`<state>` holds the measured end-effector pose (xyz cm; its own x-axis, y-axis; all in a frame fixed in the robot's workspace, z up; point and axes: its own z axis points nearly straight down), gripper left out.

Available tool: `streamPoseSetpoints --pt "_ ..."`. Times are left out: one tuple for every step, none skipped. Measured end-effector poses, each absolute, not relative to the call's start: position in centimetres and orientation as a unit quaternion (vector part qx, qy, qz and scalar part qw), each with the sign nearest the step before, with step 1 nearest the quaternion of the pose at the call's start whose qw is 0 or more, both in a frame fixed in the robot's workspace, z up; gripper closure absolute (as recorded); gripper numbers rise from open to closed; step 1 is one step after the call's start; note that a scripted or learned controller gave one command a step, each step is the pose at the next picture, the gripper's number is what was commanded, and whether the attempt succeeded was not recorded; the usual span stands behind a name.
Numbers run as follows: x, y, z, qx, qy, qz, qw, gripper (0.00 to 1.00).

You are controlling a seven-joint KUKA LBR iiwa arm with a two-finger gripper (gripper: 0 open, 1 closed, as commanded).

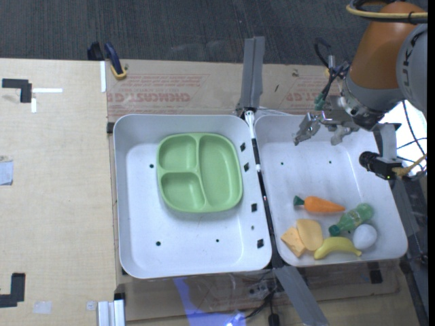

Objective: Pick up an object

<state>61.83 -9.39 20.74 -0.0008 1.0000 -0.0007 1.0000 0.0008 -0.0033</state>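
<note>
**Upside-down red print on the cardboard**

The only lettering in view is red print on the brown cardboard sheet (177, 90) that lies on the counter (54, 202) at 12 o'clock from the left bin (129, 202). It runs in several lines, upside down from this camera. The large line seems to read "GRAINGER" inverted, though the letters are too soft to be sure. The smaller lines beside it are too fine to read. A faint red mark also shows on the cardboard at 12 o'clock from the right bin (326, 175), illegible.
</note>
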Motion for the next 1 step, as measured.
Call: streamPoseSetpoints --pt "57.17 -13.45 10.03 -0.613 -0.790 0.0004 0.000 0.00"
